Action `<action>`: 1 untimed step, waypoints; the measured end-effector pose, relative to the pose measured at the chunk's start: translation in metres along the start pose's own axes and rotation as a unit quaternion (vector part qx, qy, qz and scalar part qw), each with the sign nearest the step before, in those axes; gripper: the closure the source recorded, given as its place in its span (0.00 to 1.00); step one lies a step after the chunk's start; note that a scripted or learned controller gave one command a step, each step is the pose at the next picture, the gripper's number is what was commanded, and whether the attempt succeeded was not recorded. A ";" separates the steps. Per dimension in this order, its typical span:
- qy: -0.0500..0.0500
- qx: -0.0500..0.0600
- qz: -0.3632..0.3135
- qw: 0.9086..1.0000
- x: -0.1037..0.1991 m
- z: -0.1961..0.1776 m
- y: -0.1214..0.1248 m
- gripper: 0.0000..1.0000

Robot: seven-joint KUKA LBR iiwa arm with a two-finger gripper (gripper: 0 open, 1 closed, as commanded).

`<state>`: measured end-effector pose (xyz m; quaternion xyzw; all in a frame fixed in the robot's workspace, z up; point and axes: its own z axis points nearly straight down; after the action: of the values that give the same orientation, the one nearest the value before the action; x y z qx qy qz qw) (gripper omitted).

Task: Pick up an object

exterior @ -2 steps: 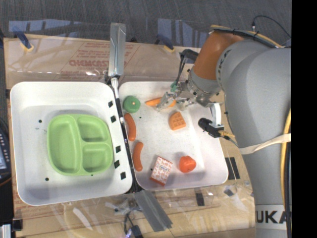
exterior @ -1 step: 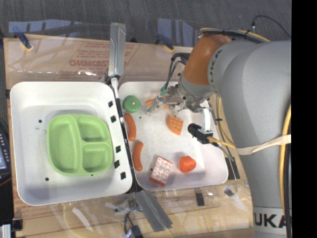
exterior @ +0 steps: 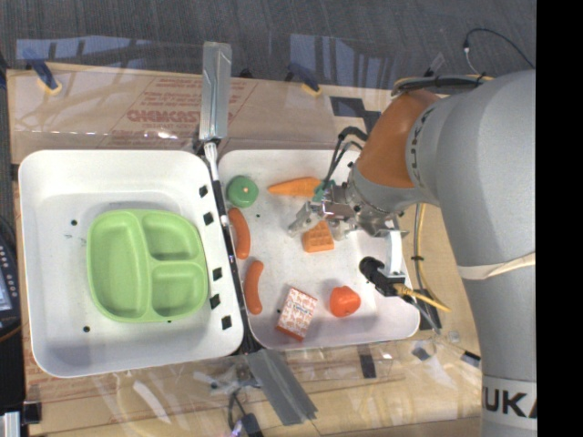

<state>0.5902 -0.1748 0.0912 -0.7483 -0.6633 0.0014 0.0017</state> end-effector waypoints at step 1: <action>0.000 0.001 -0.001 1.000 0.000 -0.010 0.000 1.00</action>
<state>0.5902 -0.1749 0.1007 -0.7475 -0.6643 0.0021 0.0025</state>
